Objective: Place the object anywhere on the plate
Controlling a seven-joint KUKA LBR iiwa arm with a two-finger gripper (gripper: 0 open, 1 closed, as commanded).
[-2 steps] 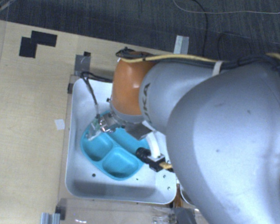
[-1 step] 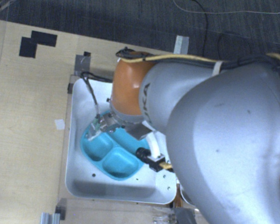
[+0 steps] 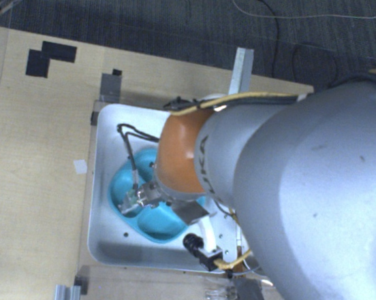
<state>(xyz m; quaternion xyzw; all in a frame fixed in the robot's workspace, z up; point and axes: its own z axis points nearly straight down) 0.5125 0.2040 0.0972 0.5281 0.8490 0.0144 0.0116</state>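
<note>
With the gripper low over the blue plate at centre-left, finger state unreadable, lower gently before releasing.

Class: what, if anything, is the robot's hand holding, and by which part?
It cannot be told: the hand sits low over the round blue plate, with no object visible in it.

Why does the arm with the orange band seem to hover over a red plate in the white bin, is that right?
Not quite: the plate is blue, not red. The camera view shows the arm with its orange band above that blue plate in the white bin.
</note>
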